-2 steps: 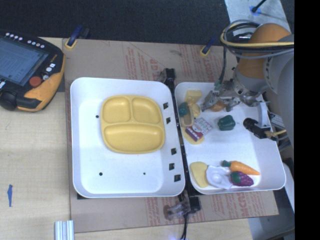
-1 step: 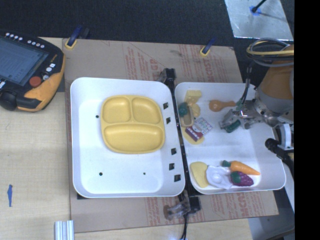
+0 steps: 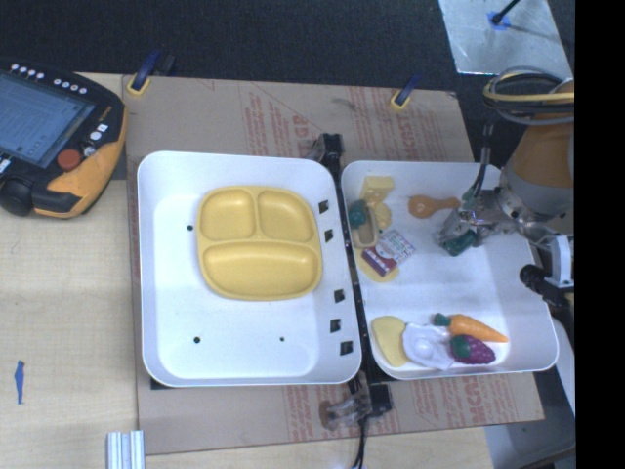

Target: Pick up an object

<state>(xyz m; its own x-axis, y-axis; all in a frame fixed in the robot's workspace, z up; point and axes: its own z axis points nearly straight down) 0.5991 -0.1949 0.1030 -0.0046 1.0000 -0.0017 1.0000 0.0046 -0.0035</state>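
My gripper [image 3: 458, 239] hangs low over the right bin [image 3: 518, 291], in its upper right part. Just left of it lies an orange spoon-shaped piece [image 3: 430, 204]. Further left are a yellow block [image 3: 377, 190], a teal-and-yellow piece [image 3: 361, 217] and a small red-and-white packet [image 3: 386, 255]. Along the bin's front lie an orange carrot [image 3: 476, 327], a purple piece [image 3: 472, 351], a white piece [image 3: 426, 344] and a yellow slice [image 3: 389, 339]. Something dark teal shows at the gripper's tip, and I cannot make out what it is.
The left bin [image 3: 166, 330] holds a yellow divided plate [image 3: 260, 241]. A teach pendant [image 3: 54, 143] lies on the bench at the far left. The arm's grey body with its orange band [image 3: 542, 159] stands over the right bin's right edge.
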